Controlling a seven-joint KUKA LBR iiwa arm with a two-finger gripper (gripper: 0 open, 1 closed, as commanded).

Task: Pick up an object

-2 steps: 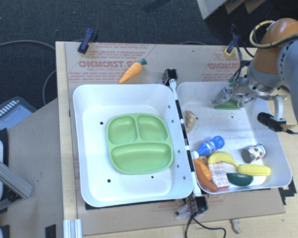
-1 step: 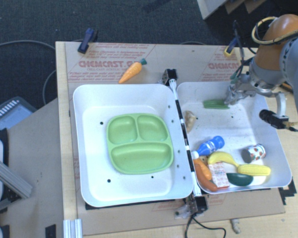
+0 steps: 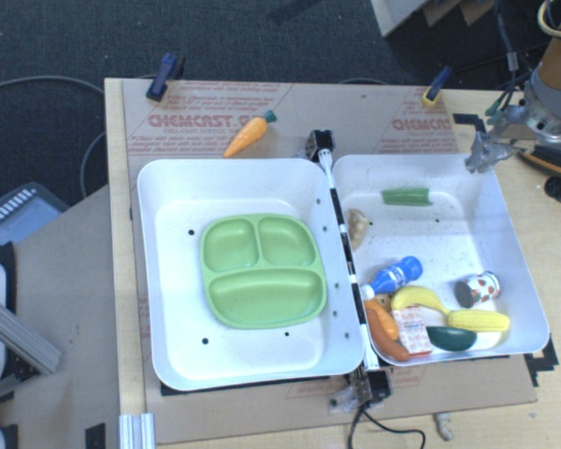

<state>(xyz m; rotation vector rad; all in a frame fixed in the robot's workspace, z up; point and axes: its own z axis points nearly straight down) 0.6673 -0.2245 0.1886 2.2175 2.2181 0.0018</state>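
My gripper hangs over the far right corner of the right bin, with nothing visibly in it. In that bin a green pod lies near the back. A beige lump rests against the left wall. At the front are a blue bottle, a banana, a yellow corn cob, a dark green piece, an orange carrot, a red and white packet and a small round can. All of these lie well below and left of the gripper.
The left bin holds a green divided plate. A second toy carrot lies on the board behind the bins. Blue clamps grip the board's far edge. A black clip joins the bins.
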